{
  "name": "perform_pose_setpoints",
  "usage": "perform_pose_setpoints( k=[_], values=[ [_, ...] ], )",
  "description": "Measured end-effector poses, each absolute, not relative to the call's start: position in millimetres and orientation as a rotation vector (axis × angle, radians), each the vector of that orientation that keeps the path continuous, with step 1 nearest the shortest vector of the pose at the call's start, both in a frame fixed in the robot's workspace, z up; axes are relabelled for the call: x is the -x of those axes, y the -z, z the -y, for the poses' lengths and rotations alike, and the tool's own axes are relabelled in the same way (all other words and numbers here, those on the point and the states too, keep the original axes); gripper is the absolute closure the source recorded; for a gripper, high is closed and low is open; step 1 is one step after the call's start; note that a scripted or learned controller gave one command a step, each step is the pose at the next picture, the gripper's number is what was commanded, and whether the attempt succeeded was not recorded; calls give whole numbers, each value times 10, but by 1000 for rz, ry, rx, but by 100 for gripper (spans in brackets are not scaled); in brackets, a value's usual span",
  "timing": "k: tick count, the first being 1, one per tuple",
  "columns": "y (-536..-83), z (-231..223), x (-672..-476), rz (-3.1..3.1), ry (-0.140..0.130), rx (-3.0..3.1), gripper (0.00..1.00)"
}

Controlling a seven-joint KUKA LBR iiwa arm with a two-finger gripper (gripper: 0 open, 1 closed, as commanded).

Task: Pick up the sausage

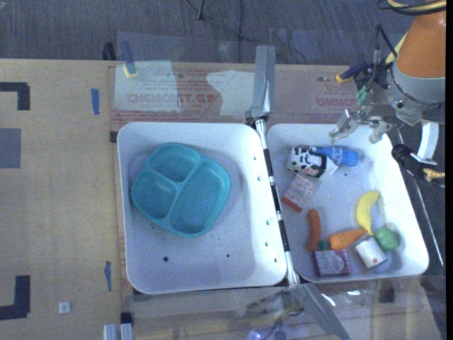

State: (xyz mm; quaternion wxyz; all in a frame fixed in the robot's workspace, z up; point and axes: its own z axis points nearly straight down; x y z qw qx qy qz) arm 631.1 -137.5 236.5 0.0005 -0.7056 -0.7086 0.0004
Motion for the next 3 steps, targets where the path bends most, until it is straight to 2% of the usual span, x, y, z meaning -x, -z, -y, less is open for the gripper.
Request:
perform_pose_setpoints(
  k=[1, 2, 3],
  values=[
    [-980, 1101, -5789, 2371, 9, 2072, 0],
    [-918, 1186, -4933, 2603, 18, 1789, 0],
    [-1030, 1187, -4948, 2604, 24, 1793, 100]
  ],
)
